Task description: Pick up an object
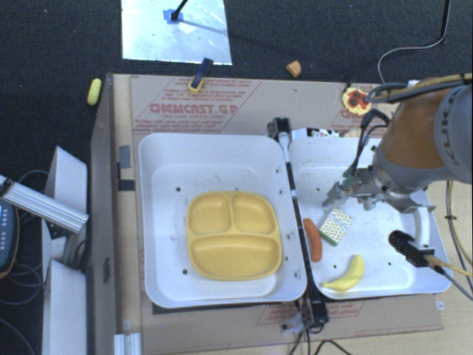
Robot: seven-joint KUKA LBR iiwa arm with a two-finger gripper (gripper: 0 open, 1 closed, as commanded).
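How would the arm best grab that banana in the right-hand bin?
Take the banana around its thick middle, coming straight down from above and closing across its narrow width. It lies flat and curved on the floor of the right bin, with bare floor along both long sides. Its ends taper, and one sits close to the near wall.

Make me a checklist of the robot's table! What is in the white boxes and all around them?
Surface: bench bearing the left bin and right bin side by side.
Job's things: yellow divided plate in the left bin; carrot, banana and checkered block in the right bin.
Clutter: blue-and-yellow clip at the bench's far edge.
Grippers: gripper hovers over the right bin, near the checkered block; grip unclear.
Cables: black cable on the floor, far right.
Surroundings: dark floor, shiny sheet, small yellow piece.
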